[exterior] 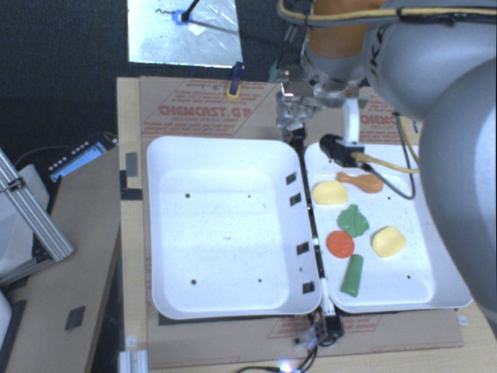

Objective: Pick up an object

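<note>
From my station I see the grey arm (435, 92), smooth and rounded, taking up the right side and upper right of the frame, with its glossy orange band (353, 2) at top centre. Under it sit two shallow white plastic bins with rounded corners: the left bin (225, 231) across the middle of the frame, and the right bin (396, 286) at lower right, the two touching along a hinged seam. Both rest on a brown cardboard sheet (198, 109) printed in red. A crinkled silvery foil square (186, 22) lies at upper left. The gripper (293, 123) hangs at the upper centre, over the far end of the seam between the bins; I cannot tell from here how its claw is set. All the toy food lies in the right bin: an orange drumstick (360, 181), a pale yellow lump (330, 193), a leafy green piece (353, 221), a yellow lemon-like piece (388, 242), a round red-orange tomato (340, 244) and a green cylinder (352, 275).
</note>
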`<state>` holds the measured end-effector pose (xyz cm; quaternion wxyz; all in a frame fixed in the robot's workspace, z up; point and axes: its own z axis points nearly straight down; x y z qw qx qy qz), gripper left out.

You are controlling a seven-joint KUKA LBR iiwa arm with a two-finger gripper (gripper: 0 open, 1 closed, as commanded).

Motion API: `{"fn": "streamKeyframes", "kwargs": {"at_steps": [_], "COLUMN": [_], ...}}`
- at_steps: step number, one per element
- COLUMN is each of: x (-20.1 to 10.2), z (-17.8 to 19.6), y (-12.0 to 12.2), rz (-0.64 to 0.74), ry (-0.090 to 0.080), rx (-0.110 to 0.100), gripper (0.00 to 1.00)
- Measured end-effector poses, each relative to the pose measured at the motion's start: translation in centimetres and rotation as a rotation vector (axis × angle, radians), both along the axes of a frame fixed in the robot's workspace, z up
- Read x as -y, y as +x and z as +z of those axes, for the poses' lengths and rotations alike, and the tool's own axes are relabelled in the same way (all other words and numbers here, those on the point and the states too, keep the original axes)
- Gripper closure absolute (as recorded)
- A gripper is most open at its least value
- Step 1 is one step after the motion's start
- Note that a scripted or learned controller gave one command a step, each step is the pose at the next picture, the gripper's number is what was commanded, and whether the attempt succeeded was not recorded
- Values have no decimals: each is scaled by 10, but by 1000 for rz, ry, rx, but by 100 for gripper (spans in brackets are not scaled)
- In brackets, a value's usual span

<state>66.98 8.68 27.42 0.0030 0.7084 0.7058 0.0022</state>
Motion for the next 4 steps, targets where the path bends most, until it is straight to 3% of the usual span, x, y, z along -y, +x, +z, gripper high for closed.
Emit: {"fn": "streamKeyframes", "kwargs": {"at_steps": [1,2,4], "x": [57,-99,-85], "z": [2,-42,-8], "y": [-1,-3,0], "rz": [0,22,9], "ry": [-1,7,3], "rx": [-4,-9,-3], "gripper": [100,100,100]}}
